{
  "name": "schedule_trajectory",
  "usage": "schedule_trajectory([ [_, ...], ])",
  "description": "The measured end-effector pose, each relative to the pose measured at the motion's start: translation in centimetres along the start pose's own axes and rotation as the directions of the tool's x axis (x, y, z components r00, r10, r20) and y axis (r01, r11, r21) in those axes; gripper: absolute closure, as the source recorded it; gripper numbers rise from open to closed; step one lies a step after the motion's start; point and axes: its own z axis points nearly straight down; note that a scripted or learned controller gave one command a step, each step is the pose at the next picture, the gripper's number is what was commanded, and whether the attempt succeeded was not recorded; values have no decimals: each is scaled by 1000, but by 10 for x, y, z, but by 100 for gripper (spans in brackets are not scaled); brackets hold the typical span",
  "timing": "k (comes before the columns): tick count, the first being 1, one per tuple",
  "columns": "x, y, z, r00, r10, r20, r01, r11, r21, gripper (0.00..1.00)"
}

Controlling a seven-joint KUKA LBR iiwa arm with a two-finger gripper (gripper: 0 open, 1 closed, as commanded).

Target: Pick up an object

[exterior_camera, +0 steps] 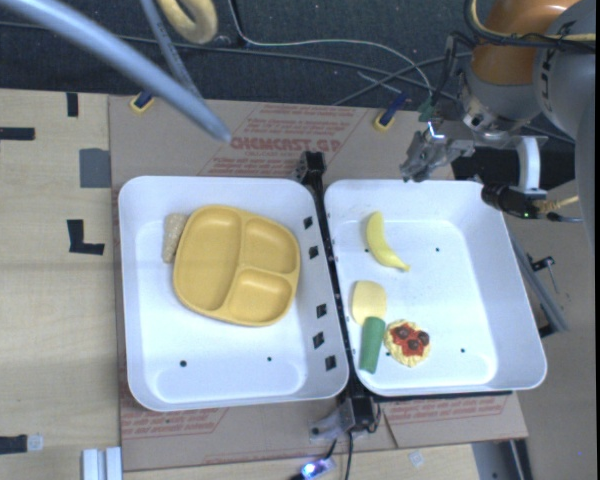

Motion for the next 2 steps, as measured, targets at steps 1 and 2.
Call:
schedule_trajectory([
  [1,64,1,4,1000,-5,-2,5,1000,4,100],
  [2,117,4,22,1000,-4,-1,4,1000,7,100],
])
